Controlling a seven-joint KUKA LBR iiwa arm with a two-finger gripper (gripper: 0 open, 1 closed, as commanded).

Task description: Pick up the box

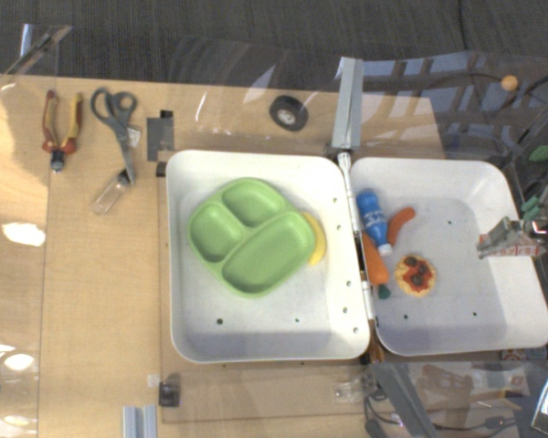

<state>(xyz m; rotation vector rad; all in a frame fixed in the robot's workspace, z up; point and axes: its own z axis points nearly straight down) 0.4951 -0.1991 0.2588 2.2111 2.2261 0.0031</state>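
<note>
Wooden bench (pixel 91 272), green tray (pixel 252 236), bottle (pixel 373 217), carrot (pixel 375 265)

Pale grey metal gripper (pixel 507 237) with a slim pointed tip, a faint reddish strip along its lower side, small teal-green parts behind it, dark cables looping near the frame's right edge

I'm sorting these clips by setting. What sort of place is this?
Probably a robotics lab bench, not a kitchen. Two white bins hold toy food and a green divided plate; pliers, scissors and a tape roll lie on the wooden top.
</note>
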